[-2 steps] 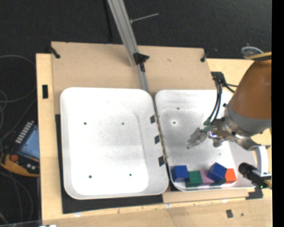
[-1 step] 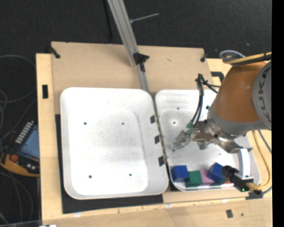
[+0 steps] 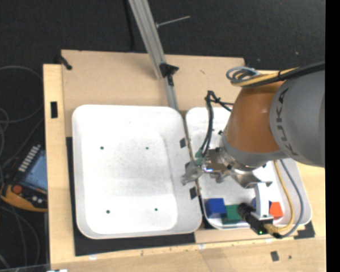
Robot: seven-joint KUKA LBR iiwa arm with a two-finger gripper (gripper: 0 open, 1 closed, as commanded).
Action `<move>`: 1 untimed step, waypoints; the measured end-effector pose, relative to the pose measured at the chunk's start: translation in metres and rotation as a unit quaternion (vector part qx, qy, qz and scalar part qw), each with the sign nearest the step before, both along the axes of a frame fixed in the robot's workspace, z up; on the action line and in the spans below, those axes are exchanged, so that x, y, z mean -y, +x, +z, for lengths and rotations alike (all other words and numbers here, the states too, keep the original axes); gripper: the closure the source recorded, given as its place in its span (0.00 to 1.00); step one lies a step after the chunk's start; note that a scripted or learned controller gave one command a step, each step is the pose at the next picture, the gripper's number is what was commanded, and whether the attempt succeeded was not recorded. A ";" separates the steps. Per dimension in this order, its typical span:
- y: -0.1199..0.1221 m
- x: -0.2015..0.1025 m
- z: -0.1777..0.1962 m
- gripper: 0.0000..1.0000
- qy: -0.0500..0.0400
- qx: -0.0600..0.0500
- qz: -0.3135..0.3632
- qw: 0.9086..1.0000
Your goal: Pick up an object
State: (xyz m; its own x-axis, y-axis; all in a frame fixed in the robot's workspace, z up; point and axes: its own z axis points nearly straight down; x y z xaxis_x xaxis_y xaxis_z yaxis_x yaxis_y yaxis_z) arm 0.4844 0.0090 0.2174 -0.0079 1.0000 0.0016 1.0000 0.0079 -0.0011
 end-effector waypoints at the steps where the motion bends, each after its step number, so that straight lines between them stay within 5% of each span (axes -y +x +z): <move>1: 0.002 0.004 0.012 1.00 -0.001 0.003 -0.003 1.000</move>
